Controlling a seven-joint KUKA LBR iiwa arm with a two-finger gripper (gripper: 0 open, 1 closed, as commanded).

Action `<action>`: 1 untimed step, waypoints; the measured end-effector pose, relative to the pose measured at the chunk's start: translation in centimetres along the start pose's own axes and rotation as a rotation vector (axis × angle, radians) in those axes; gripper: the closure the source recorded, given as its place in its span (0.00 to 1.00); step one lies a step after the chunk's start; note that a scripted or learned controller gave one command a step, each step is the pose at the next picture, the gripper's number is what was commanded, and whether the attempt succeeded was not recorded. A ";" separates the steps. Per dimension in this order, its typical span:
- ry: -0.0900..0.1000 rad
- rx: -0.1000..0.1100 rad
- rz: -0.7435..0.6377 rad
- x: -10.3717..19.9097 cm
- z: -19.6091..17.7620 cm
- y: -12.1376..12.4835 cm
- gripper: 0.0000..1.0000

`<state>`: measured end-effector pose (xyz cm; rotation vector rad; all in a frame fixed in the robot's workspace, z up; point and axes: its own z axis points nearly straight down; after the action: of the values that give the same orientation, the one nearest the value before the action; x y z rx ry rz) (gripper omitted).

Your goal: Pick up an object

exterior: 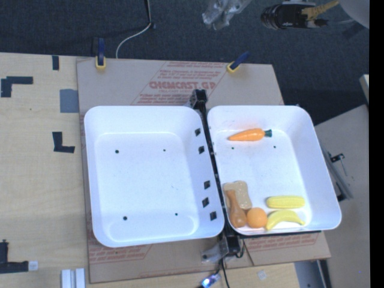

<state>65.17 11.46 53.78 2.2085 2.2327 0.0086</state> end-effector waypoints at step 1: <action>-0.002 0.005 0.003 7.6 0.5 1.7 1.00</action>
<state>66.82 19.09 53.33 2.2133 2.2315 0.0005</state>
